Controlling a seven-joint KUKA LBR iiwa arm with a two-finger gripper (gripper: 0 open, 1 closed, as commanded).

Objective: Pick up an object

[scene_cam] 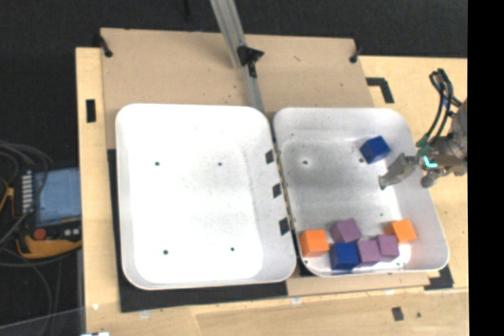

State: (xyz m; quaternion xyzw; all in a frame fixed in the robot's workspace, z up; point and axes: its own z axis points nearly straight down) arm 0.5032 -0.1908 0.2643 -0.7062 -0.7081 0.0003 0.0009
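The right bin (331, 138) holds several small cubes. A blue cube (375, 149) lies alone in its upper right part. Along the front wall sit an orange cube (315, 241), a purple cube (345, 230), a dark blue cube (345, 256), two more purple cubes (369, 250) (387, 245) and a second orange cube (404, 230). My gripper (409, 175) hangs over the bin's right edge, just right of and below the lone blue cube. It is open, its two fingers are spread, and nothing sits between them.
The left bin (197, 193) lies beside the right one, with dark clips at the shared wall (277, 189). A slanted metal rail (224, 4) rises behind the bins. Cables and a control box (47, 208) sit off the bench's left side.
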